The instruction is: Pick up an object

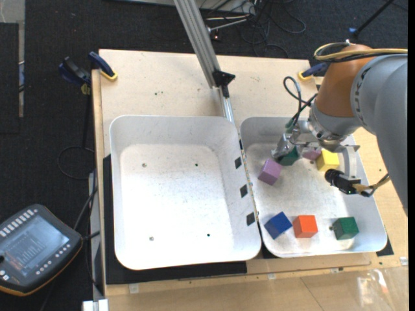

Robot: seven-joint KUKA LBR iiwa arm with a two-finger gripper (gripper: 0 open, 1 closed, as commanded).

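The claw (pixel 290 149) is down in the right bin (pixel 369 222), near its back wall, and a dark green block (pixel 289 155) sits right at its tip; I cannot tell whether it is gripped. A purple cube (pixel 270 172) lies just beside it, toward the left bin (pixel 123 193).

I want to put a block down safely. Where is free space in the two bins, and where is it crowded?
The left bin offers a wide bare floor between its walls. In the right bin, a bare strip lies between the purple block and the front row: blue block, orange block, green block. It is crowded around the gripper and yellow block.
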